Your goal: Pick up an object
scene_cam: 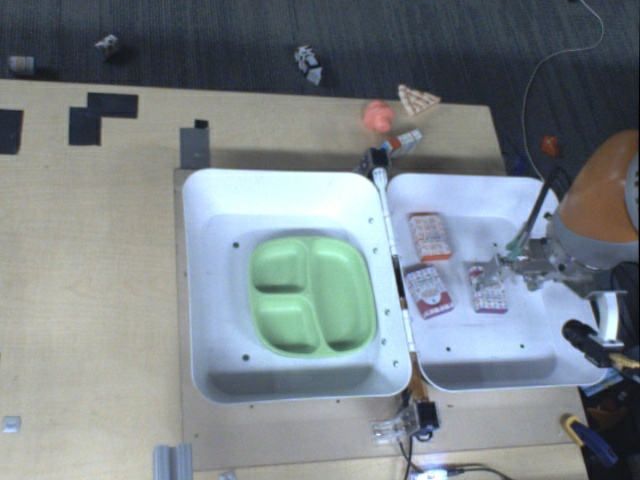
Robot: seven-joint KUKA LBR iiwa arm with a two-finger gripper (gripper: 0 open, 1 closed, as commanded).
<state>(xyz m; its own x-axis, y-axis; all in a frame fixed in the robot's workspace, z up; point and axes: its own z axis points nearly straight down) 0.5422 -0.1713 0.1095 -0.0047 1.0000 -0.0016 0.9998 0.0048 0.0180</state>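
The right white bin point(470, 368) holds three small flat packets. An orange-and-white packet point(429, 235) lies towards its back left, a red-and-white packet point(427, 291) lies in front of that, and a pale pink packet point(489, 290) lies near the middle. My gripper point(512, 261) reaches in from the right on the grey arm with its orange band point(603, 200). It hangs just above and to the right of the pink packet. Nothing shows between its fingers.
The left white bin point(215, 268) holds a green divided plate point(312, 295). Behind the bins on the bench lie a pink ball point(378, 116), a toy pizza slice point(418, 99) and a small red-tipped tube point(402, 143). A ridge separates the two bins.
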